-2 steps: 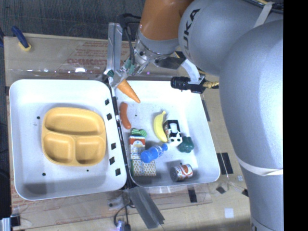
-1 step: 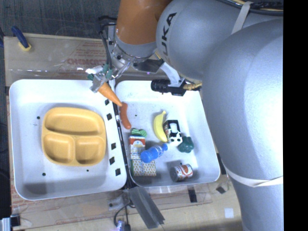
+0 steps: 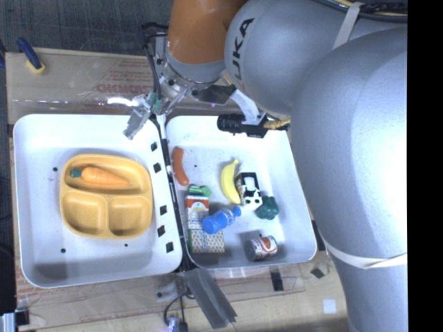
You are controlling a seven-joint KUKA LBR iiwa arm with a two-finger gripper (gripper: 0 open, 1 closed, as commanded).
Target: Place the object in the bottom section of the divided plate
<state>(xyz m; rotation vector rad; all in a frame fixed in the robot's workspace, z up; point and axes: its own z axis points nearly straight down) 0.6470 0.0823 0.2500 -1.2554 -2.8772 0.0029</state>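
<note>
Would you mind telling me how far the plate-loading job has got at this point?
A carrot already lies in the yellow divided plate, but in its long top section; the two bottom sections hold nothing. The tool hovers above the bins' top edge. The sausage, banana and other items wait in the right bin.

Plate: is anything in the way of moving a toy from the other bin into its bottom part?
Nothing sits in its bottom sections; the carrot lies in the top one. Only the bins' low walls stand between the plate and the toys, like the banana.
</note>
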